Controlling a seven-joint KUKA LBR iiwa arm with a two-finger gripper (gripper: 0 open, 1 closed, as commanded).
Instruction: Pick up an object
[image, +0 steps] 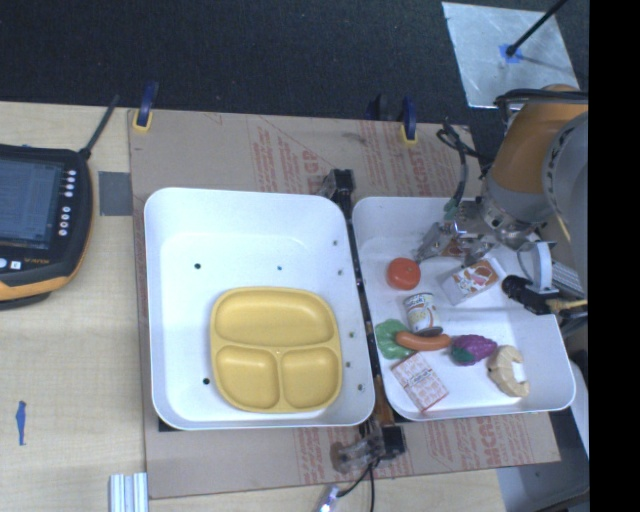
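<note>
One gripper (456, 237) on the grey arm (540, 170), low over the far part of the right bin (560, 398), above the bin floor; open or closed state not discernible from this slant, and nothing seen clamped in it. Nearest candidates for picking, all inside the right bin: a white and red packet (472, 280) just nearer than the gripper, and a red ball (403, 272) towards the bin's left wall. Mid-bin, a small can (421, 311) standing upright. Along the near half of the bin, left to right: a green item (388, 335) by the left wall, a sausage (423, 341) touching it, a purple item (473, 349), and a pale bun (508, 371) near the right wall. At the bin's near edge, a flat red and white card (418, 382). Directly left of the right bin, the left bin (170, 230) with a yellow divided tray (275, 349). Far left of the right bin, a pendant screen (35, 220) on the bench.
</note>
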